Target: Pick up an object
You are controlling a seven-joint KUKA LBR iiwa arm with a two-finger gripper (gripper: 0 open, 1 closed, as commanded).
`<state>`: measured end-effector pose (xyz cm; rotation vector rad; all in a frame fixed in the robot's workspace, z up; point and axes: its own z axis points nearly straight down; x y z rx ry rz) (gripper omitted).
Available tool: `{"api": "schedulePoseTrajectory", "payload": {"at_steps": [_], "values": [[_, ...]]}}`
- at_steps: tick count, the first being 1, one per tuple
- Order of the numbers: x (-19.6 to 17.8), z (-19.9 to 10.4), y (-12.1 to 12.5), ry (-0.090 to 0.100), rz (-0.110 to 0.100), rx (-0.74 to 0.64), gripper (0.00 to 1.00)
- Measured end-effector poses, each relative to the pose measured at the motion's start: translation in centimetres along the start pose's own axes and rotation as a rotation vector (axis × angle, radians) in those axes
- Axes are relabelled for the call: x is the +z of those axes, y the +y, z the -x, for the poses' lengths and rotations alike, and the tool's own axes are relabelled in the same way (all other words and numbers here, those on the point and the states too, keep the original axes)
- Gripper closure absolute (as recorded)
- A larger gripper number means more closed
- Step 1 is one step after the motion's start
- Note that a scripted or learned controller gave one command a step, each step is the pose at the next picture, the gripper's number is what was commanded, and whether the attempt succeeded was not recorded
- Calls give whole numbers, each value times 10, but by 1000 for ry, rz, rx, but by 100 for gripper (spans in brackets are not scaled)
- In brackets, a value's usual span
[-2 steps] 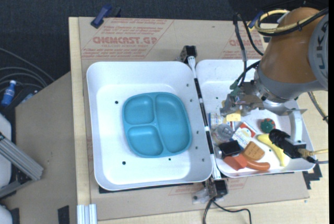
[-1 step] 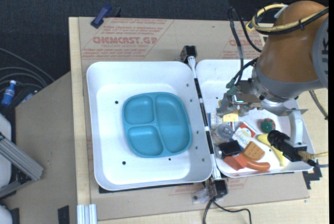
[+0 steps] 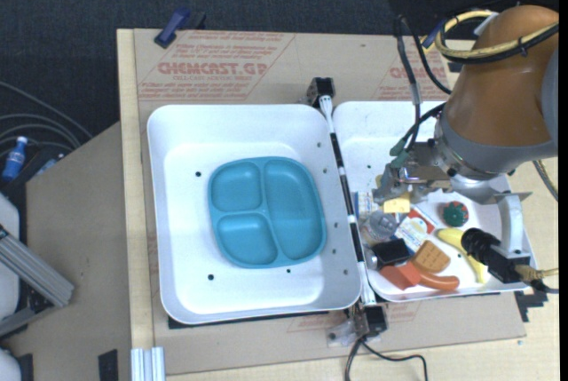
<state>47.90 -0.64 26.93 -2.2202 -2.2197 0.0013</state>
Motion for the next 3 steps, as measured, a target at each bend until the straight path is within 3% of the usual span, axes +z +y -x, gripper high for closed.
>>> {"api": "schedulePoseTrajectory", "payload": {"at_steps": [1,2,3], "values": [[6,-22,0,0,-2,-1,100],[5,24,61,-2,3,0,100],[-10,30,0,0,-1,0,100]]}}
